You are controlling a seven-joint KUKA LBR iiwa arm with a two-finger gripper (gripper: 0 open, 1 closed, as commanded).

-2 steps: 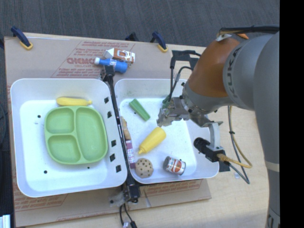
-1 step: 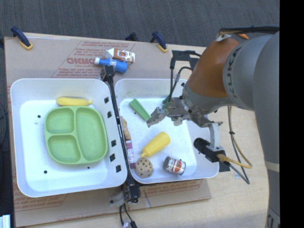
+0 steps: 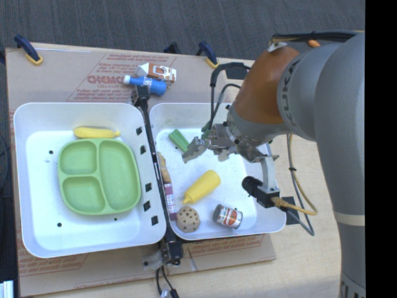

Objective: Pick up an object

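the left bin point(image 3: 25, 185) held a light green tray point(image 3: 99, 176) with three compartments, and a yellow banana point(image 3: 96, 132) lay just above it, apart from its rim. behind the bins, on the cardboard point(image 3: 74, 67), red print read partly as "chem", the rest too faint to make out. a small white and brown carton point(image 3: 160, 72) and a blue and white tube point(image 3: 144, 83) lay there near the black divider point(image 3: 152, 160) between the bins; their labels were too small to read.

in the right bin point(image 3: 186, 113) a green block point(image 3: 178, 139) lay tilted near the back left. lower down sat a yellow mustard-style bottle point(image 3: 202, 187), lying on its side at a slant, cap end toward the lower left. below it rested a tan dotted ball point(image 3: 188, 218), and just right of that a small can point(image 3: 227, 216) with a red and white label, its writing unreadable.

the claw point(image 3: 193, 151) hung over the right bin, between the green block and the bottle, near both. its metal fingers stood slightly apart, with nothing seen between them; whether a tip touched the block could not be told. the grey arm point(image 3: 322, 98) with its orange band point(image 3: 263, 89) reached in from the right.
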